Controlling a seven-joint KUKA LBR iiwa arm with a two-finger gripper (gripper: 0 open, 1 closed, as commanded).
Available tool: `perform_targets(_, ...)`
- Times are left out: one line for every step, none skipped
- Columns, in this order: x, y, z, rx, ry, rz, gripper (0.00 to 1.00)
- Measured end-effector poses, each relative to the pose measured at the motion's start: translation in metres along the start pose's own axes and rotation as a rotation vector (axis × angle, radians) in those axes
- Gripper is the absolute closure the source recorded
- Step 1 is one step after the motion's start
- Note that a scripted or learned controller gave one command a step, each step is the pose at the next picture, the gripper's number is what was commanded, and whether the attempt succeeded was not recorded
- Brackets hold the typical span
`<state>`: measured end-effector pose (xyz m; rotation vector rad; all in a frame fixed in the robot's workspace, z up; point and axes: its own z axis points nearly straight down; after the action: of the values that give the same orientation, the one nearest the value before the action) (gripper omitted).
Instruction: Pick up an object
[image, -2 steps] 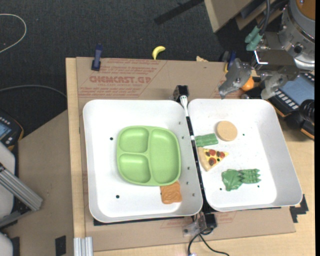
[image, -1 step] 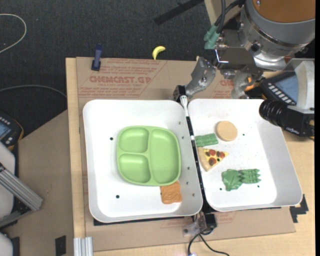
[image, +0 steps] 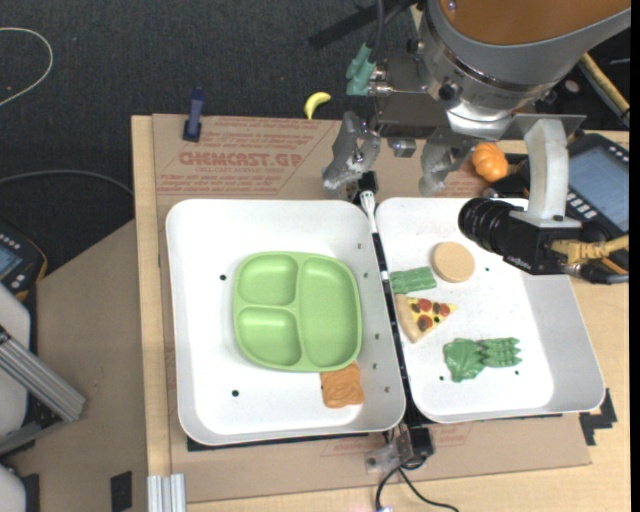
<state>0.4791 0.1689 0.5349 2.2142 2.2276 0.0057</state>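
Observation:
My gripper (image: 390, 165) hangs above the far edge of the bins, near the seam between them, with its two fingers spread apart and nothing between them. In the right bin (image: 560, 340) lie a round tan cookie (image: 454, 262), a small green block (image: 412, 280), a pizza slice (image: 427, 315) and a green leafy toy (image: 481, 357). All of them sit nearer the camera than the gripper. The left bin (image: 195, 300) holds a green divided plate (image: 297, 311) and an orange-brown toast piece (image: 343, 387) at its near edge.
A black cylindrical device (image: 510, 235) on a white bracket overhangs the right bin's far right corner. An orange fruit (image: 490, 161) and a yellow banana (image: 317, 102) lie behind the bins, with a blue clip (image: 193, 115) on the cardboard at the far left.

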Motion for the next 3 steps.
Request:
perform_targets(-0.003,0.0,0.0,0.0,-0.001,0.006,0.0)
perform_targets(0.022,0.0,0.0,0.0,0.0,0.003,0.0)
perform_targets(0.021,0.001,-0.011,-0.004,0.001,0.004,1.0)
